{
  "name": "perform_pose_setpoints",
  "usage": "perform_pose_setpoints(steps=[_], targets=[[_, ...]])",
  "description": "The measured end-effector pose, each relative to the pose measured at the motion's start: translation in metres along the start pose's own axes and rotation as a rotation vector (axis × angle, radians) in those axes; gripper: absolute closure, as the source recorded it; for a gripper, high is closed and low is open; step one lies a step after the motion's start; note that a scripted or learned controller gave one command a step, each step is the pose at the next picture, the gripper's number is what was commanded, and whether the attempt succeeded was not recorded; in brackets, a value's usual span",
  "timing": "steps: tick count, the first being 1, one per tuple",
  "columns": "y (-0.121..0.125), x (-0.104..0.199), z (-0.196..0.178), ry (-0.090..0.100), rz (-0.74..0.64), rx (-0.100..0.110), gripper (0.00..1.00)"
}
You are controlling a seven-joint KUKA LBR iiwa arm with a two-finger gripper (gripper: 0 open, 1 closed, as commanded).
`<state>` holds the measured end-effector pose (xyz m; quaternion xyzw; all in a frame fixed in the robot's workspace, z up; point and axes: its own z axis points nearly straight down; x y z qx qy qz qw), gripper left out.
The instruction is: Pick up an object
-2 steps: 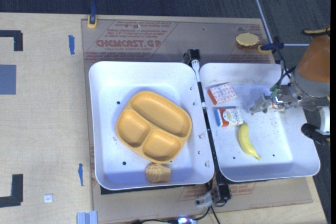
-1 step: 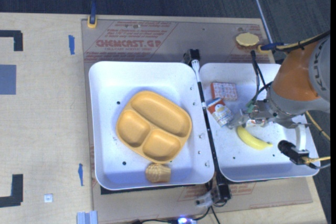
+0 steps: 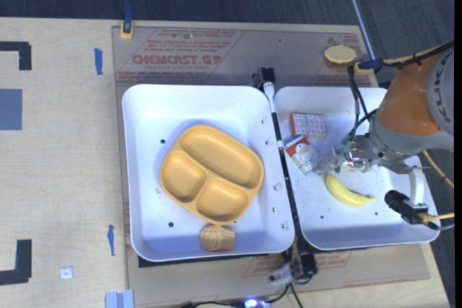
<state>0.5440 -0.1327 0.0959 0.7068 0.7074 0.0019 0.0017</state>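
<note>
Nearest the camera, a small tan woven piece (image 3: 217, 236) is sitting at the near edge of the left bin (image 3: 141, 177), just beside the near end of a yellow three-part tray (image 3: 211, 172) that is taking up the middle of that bin. Right of it, the right bin (image 3: 375, 234) is holding a banana (image 3: 347, 191), which is lying toward the near side, with a small red and white carton (image 3: 300, 153) to its left and a red patterned packet (image 3: 308, 125) farther back. The arm (image 3: 411, 112) is reaching in from the right, and its tool (image 3: 349, 157) is hanging low over the right bin, just beyond the banana and beside the carton. Whether the tool is spread or pressed together cannot be told, since the wrist is covering it. A round tan disc (image 3: 340, 54) is resting on the table (image 3: 58, 177) beyond the right bin.
</note>
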Motion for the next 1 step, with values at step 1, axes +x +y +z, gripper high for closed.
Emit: perform_pose_setpoints(steps=[1], targets=[[0.0195,0.0694,-0.0892,0.000,-0.001,0.003,1.00]])
